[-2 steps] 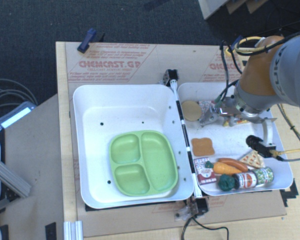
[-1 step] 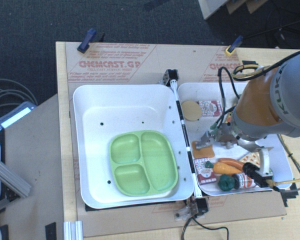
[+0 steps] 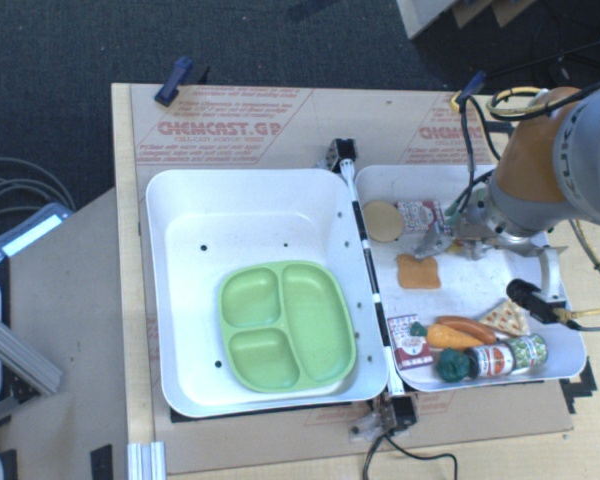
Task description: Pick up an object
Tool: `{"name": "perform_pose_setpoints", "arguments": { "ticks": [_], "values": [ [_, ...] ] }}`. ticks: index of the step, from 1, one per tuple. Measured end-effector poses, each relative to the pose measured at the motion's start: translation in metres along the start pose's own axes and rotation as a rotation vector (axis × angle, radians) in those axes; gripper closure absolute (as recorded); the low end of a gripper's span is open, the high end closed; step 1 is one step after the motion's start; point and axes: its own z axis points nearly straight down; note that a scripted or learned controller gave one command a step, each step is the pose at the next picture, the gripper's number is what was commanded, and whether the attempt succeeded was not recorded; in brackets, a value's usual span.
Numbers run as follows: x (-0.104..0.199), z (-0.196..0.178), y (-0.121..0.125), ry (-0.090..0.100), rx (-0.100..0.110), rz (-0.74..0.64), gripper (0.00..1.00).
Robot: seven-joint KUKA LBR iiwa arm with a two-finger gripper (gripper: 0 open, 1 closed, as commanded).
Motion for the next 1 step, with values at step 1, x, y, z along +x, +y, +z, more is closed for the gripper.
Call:
{"name": "perform_pose_setpoints", "arguments": {
  "ticks": [1],
  "values": [
    [0.0466,-0.0005,-0.0398,0.002,0.0,-0.001,0.0]
  ]
}}
